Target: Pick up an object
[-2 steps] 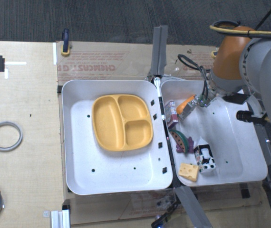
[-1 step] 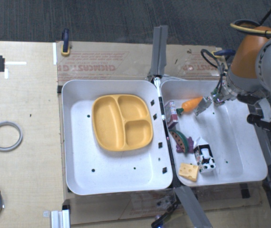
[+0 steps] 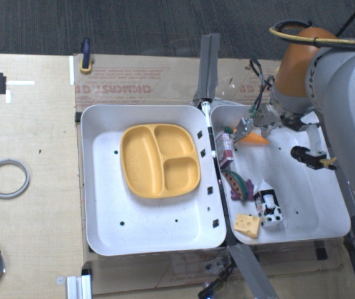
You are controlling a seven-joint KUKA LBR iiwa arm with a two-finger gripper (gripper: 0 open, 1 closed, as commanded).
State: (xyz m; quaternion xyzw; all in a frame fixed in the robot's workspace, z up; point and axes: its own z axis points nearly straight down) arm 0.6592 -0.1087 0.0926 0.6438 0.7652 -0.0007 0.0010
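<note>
Yellow plate (image 3: 160,160) in left bin (image 3: 103,223)

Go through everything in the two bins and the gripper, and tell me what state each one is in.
Yellow divided plate: upright, lying flat in the left bin.
Gripper: low in the right bin, at the orange wedge.
Small bottle: lying on its side.
Cheese wedge: lying flat.
Black-and-white toy: lying on the bin floor.
Watermelon slice toy: lying against the bin's left wall.
</note>
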